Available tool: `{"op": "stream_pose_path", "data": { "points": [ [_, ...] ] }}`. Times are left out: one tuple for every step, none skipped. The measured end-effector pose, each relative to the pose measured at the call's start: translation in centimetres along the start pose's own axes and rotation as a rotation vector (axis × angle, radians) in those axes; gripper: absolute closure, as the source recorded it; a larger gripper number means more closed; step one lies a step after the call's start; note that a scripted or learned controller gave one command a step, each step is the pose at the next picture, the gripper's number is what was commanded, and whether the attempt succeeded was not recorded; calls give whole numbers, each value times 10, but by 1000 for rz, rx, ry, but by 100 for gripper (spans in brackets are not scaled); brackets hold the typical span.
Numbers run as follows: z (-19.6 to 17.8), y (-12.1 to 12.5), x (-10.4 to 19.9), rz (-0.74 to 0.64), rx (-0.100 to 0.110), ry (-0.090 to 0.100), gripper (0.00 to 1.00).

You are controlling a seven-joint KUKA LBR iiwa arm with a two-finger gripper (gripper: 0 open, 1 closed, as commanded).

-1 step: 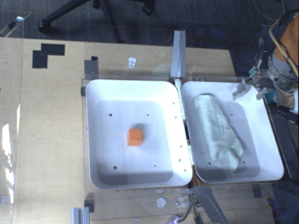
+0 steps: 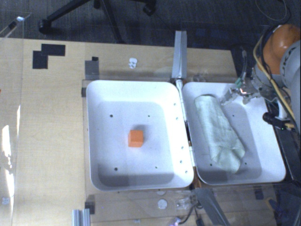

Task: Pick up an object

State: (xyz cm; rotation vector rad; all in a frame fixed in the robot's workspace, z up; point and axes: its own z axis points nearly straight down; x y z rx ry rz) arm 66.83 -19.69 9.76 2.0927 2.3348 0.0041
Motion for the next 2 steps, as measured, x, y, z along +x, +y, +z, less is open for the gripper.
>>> {"op": "stream_pose_path", "data": {
  "points": [
    [-13,3,1,-8,-6,-4,100],
    [-139,12,80,-163,-2,1,100]
  ]
}}
